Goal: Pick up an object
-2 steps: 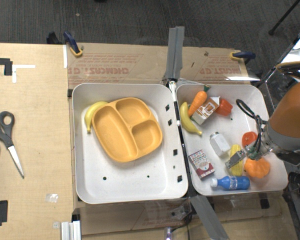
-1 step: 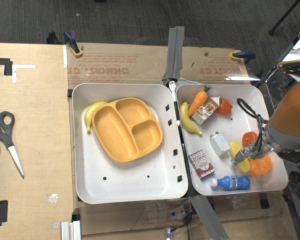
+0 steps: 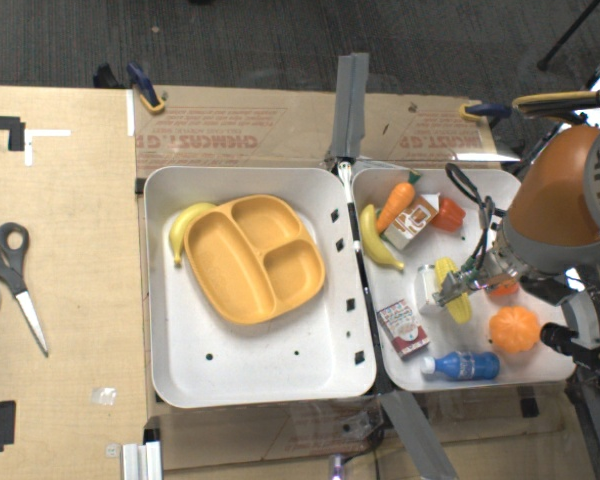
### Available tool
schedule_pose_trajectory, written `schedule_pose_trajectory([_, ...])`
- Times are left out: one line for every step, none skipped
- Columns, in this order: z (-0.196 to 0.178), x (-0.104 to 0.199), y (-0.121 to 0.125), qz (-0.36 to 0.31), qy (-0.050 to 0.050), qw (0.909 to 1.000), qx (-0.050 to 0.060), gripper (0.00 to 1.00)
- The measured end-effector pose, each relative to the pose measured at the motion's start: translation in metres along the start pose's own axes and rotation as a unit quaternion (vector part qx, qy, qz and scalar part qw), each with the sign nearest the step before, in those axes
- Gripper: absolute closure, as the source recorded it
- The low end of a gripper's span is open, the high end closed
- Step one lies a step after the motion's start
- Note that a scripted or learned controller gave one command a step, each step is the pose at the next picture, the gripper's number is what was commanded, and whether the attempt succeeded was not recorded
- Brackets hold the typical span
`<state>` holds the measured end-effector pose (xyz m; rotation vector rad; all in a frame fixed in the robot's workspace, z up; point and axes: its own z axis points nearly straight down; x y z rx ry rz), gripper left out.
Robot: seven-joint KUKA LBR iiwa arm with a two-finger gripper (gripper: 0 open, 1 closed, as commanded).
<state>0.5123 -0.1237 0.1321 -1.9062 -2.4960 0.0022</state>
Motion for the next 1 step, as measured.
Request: schedule_pose_trajectory([-0.1048, 0.0779, 0.0086, -0.027, 0.000, 0.9996, 0.000, 1.00])
